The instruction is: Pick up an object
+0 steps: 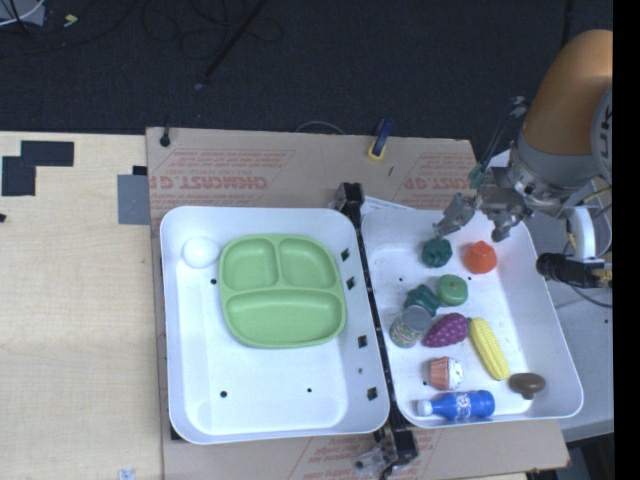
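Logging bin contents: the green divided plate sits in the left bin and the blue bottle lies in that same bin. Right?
Not quite. The camera view shows the green divided plate in the left bin, but the blue bottle lies in the right bin, at its near edge.

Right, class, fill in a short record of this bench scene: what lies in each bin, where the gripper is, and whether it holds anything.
left bin: green divided plate; white ball at far left corner
right bin: dark green object, orange object, green round piece, purple grapes, yellow corn, blue bottle, brown piece
gripper: above the far end of the right bin, fingers spread
held: nothing between the fingers
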Robot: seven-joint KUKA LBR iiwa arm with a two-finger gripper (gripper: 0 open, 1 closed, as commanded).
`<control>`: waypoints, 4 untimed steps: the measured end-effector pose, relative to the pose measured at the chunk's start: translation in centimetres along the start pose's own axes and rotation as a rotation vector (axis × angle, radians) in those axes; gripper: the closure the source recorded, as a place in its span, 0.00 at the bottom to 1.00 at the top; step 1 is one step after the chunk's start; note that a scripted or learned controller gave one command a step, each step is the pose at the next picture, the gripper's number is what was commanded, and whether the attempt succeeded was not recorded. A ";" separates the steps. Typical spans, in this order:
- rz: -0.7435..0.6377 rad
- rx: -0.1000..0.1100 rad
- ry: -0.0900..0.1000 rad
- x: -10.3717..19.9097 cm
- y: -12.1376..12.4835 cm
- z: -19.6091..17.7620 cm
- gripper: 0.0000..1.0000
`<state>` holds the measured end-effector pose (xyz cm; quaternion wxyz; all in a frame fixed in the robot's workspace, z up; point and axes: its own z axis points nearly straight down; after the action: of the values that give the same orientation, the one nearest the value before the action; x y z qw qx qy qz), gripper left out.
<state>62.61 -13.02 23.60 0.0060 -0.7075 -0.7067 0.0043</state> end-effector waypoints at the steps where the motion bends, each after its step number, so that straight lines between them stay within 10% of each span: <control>1: -0.002 -0.013 -0.002 0.0 0.2 -0.8 0.00; 4: -0.002 -0.010 -0.002 0.6 -0.4 15.1 0.00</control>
<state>61.97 -12.42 8.48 0.0018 -0.7067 -0.7075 0.0013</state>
